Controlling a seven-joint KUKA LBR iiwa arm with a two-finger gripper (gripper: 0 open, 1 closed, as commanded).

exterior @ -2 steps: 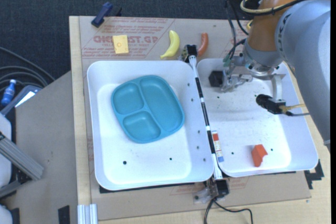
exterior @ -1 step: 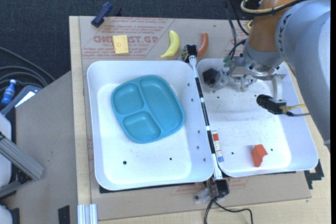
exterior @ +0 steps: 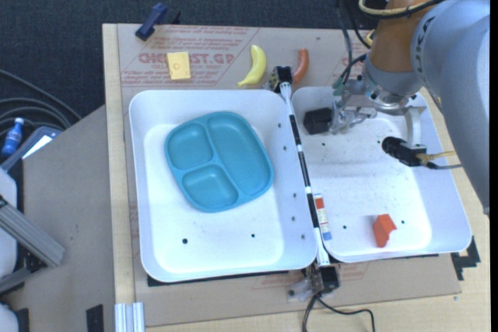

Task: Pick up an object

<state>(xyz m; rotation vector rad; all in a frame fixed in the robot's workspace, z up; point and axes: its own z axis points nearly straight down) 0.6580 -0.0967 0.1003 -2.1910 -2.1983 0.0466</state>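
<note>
My gripper is low over the far left part of the right bin, pointing down. A small black object lies just to its left, close to the bin's wall; whether they touch is unclear. An orange block rests near the front of the right bin, well away from the gripper. A blue divided plate lies in the left bin.
Behind the bins, on the bench, lie a yellow banana, an orange-red stick-shaped toy, a yellow card and a dark blue object. The grey arm covers the right bin's far right side.
</note>
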